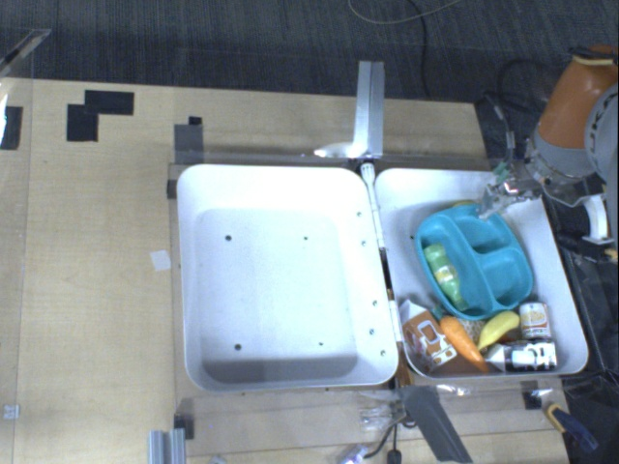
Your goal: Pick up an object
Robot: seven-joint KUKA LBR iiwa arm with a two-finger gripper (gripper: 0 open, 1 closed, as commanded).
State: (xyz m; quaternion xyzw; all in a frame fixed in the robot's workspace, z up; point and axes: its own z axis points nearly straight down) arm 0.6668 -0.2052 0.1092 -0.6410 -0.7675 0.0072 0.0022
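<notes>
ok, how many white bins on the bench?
2. The left bin sits mid-bench; the right bin is right beside it, holding a blue tray, carrot, banana and other items.

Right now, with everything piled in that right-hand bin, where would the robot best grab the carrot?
Probably mid-body, coming straight down from above. The carrot lies flat and slanted in the right bin, its long sides partly free, so fingers should close across its narrow width. The banana and brown packet crowd it closely.
</notes>
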